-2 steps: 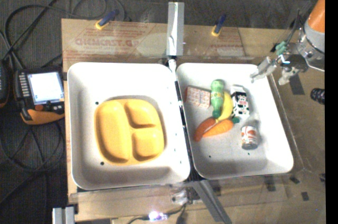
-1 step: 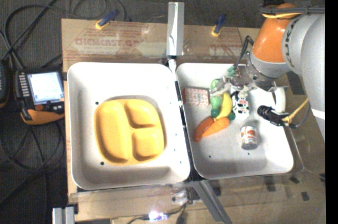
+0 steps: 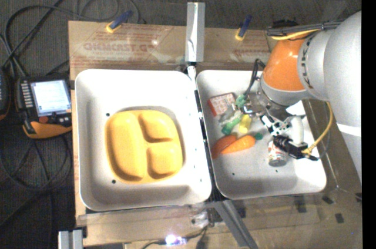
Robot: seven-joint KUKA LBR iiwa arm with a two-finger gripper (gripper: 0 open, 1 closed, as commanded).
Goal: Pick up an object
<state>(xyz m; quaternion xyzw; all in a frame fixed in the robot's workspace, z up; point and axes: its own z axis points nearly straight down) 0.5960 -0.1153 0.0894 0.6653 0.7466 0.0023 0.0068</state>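
In the right bin (image 3: 305, 180) lie a red and white packet (image 3: 221, 104), a green piece (image 3: 229, 123), a small yellow piece (image 3: 245, 121), an orange carrot (image 3: 236, 144) and a small can (image 3: 276, 155). My gripper (image 3: 257, 111) is low in this bin, below the orange wrist band (image 3: 286, 73). It sits just right of the packet and over the yellow and green pieces, with the carrot just in front of it. Dark wrist parts and cables hide what lies directly under it.
The left bin (image 3: 88, 124) holds a yellow divided tray (image 3: 144, 144). An upright metal post (image 3: 194, 30) stands behind the seam between the bins. A small screen device (image 3: 47, 98) sits left of the bench. Cables trail across the floor behind.
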